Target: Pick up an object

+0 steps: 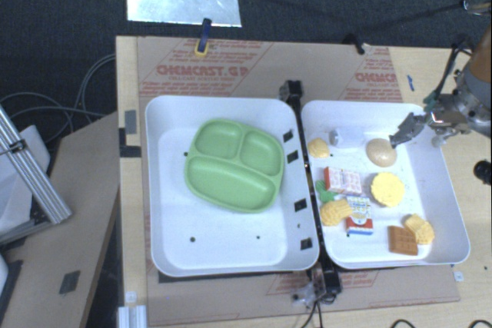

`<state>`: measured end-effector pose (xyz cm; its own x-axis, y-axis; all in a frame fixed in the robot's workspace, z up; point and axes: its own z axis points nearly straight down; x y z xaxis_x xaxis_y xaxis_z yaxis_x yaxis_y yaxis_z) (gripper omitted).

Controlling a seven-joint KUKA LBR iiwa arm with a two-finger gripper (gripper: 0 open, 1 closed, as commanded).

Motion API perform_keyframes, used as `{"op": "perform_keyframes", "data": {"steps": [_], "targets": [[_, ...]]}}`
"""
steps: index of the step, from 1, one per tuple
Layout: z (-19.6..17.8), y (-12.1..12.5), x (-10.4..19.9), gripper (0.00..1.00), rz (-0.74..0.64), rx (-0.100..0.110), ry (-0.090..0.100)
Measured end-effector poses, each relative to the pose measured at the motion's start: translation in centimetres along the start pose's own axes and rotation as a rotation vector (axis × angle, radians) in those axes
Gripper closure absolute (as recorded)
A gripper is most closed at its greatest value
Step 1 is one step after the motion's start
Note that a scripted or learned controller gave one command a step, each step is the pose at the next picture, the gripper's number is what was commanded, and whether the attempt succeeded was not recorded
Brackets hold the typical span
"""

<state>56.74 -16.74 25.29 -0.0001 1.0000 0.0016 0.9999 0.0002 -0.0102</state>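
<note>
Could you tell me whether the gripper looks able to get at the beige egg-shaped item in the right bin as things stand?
Probably yes: the gripper hangs just right of the beige egg-shaped item, which lies uncovered and apart from its neighbours.

Arm reaching over the right bin of toy food

The gripper (407, 130) hangs just beside a tan egg-shaped piece (380, 152) in the right bin (453, 200); below lie a round yellow piece (387, 189), a pink packet (343, 180), a small carton (359, 223), a brown waffle square (402, 240) and yellow crackers (419, 228); the left bin (165, 165) holds a green divided plate (234, 164), lying flat.
</note>
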Motion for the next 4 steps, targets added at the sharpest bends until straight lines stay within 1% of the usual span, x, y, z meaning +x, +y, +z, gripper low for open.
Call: {"op": "perform_keyframes", "data": {"steps": [1,2,3,4], "targets": [[-0.7,0.2,0.1,0.0,-0.003,-0.011,-0.002],[5.2,0.7,0.8,0.0,-0.002,-0.009,-0.001],[9.3,0.7,0.7,0.0,-0.001,-0.009,-0.001],[15.1,0.0,1.1,0.0,-0.001,-0.009,-0.001]]}}
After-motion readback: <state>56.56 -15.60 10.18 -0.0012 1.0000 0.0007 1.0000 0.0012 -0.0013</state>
